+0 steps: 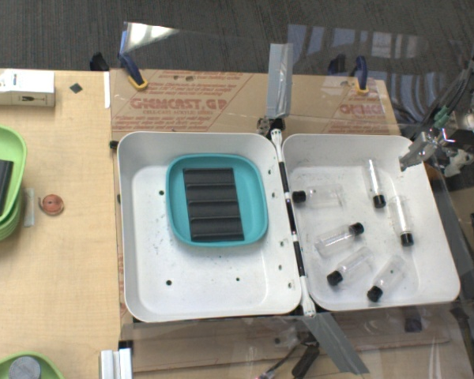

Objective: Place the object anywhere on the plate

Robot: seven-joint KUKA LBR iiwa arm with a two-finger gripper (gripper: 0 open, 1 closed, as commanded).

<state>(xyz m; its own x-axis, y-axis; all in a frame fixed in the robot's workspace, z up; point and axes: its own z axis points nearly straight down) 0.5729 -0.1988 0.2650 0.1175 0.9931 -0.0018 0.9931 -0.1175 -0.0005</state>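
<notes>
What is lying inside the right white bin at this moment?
The right bin holds six clear vials with black caps, lying scattered and apart. Its floor shows between them; nothing there is covered.

Two shallow white plastic bins sit side by side, a left bin (142, 283) and a right bin (434, 287). One teal rounded-square plate (177, 204) with a dark ribbed centre lies in the left bin. Six clear plastic vials with black caps lie scattered in the right bin: (316, 198), (375, 181), (400, 221), (340, 238), (347, 268), (387, 280). Two orange-tipped blue clamps (130, 68) and (362, 76) grip the cardboard sheet (182, 101) behind.
</notes>
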